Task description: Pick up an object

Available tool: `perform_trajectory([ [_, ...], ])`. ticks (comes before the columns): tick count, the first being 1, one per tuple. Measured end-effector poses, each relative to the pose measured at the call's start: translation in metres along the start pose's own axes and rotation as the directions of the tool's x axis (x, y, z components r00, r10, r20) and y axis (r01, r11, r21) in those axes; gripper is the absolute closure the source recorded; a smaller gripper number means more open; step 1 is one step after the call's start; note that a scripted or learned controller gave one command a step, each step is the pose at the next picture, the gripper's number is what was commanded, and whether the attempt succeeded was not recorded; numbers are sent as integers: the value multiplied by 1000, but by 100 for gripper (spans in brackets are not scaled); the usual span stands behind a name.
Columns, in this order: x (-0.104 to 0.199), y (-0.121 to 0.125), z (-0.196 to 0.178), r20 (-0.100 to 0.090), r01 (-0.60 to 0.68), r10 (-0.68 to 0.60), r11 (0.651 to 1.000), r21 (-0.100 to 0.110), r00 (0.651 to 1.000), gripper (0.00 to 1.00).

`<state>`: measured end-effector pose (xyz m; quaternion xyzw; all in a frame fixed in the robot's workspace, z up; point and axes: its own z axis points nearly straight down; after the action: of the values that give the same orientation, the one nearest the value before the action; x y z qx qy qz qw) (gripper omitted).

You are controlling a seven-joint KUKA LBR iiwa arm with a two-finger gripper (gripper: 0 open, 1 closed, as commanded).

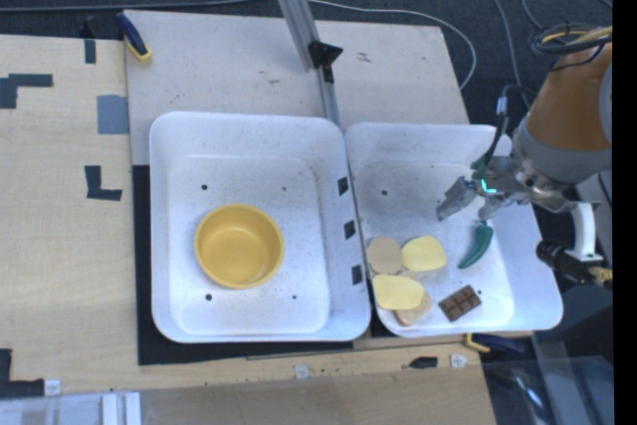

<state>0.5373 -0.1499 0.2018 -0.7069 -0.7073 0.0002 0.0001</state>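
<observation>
Pincer (468,204) hangs over the right bin (398,149); its grip is seemingly spread, holding nothing.

The bench (60,244) is light wood with grey tape marks on its left part, and a pale board (229,65) lies across its middle. Two shallow white bins sit side by side on it, the left bin (164,214) touching the right bin (518,304). A blue-and-yellow clamp (134,37) rests at the board's far left corner.

A yellow bowl (239,246) sits in the left bin (169,214). The tool (470,202) hovers, fingers spread, over the right bin (398,154), near a green pepper (478,245).
</observation>
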Motion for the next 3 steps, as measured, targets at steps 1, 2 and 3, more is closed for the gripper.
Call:
perform_trajectory([
  [1, 0, 0, 0, 0, 0, 0, 1000, 0, 1000, 0],
  [2, -5, 7, 53, -1, 0, 0, 1000, 5, 1000, 0],
  [3, -4, 14, 111, 0, 1, -1, 1000, 2, 1000, 0],
])
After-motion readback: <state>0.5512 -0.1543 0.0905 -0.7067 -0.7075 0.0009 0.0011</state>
